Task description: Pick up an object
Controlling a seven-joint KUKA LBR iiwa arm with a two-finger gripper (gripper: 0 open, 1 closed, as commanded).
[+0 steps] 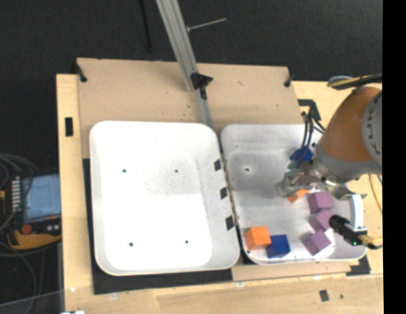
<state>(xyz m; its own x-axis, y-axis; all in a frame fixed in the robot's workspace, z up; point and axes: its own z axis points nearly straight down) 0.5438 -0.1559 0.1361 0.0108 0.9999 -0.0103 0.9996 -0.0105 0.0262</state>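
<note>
The right bin point(255, 149) holds an orange block point(258, 236) and a blue block point(278, 246) near its front edge. Three purple blocks lie along its right side: one point(319, 201) beside the gripper, one point(319, 222) below it, one point(315, 242) at the front. My gripper point(295, 190) is down in this bin at its right middle, just left of the upper purple block. A small orange piece point(293, 197) shows right at the fingertips; whether it is gripped is unclear.
The left bin point(154, 195) sits beside the right one across a narrow divider. A slanted metal pole point(180, 41) rises behind the bins. The arm's orange band point(350, 133) overhangs the right bin's far right corner.
</note>
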